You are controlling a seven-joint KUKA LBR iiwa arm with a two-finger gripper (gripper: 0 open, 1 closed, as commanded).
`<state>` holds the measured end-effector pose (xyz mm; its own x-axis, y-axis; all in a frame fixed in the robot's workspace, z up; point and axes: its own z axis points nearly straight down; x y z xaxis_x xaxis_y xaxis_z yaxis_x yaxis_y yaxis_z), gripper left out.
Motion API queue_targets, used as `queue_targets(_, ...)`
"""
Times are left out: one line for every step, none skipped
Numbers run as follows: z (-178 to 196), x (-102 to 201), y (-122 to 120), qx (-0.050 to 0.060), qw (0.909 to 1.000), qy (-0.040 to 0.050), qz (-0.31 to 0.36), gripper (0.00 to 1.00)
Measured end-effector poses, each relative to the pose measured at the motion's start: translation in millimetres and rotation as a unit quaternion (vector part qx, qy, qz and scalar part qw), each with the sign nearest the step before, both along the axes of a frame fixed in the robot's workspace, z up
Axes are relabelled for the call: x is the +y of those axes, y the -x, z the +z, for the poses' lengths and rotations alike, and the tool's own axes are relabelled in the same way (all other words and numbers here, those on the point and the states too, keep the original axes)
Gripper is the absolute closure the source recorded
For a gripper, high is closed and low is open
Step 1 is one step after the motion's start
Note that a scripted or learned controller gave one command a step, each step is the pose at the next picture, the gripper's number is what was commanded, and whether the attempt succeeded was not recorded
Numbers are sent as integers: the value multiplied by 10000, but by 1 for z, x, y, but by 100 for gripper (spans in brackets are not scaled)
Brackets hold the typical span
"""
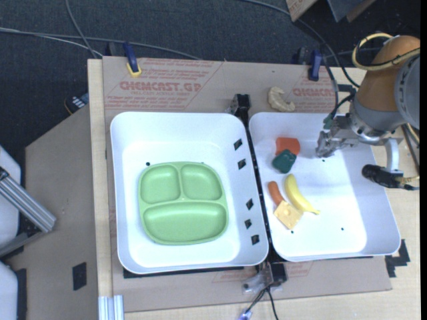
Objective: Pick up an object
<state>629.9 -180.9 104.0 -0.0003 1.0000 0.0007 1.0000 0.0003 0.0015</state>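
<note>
Yellow banana (pixel 299 196) is seen in the right bin (pixel 360 235), left of centre, with an orange sausage (pixel 275 192) just at its 9 o'clock and a cheese wedge (pixel 288 215) touching at 7. A dark green piece (pixel 284 161) and a red-orange block (pixel 288 144) are placed at its 12. The gripper (pixel 326 145) is positioned at 2 o'clock, nothing between its fingers; finger state cannot be told. A green divided plate (pixel 183 202) is held in the left bin (pixel 127 179).
</note>
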Motion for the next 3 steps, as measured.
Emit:
queue_targets(51,-6,6,-17,10000,11,-4,100)
queue_targets(111,2,6,-31,10000,13,8,100)
queue_targets(147,2,5,-16,10000,10,7,100)
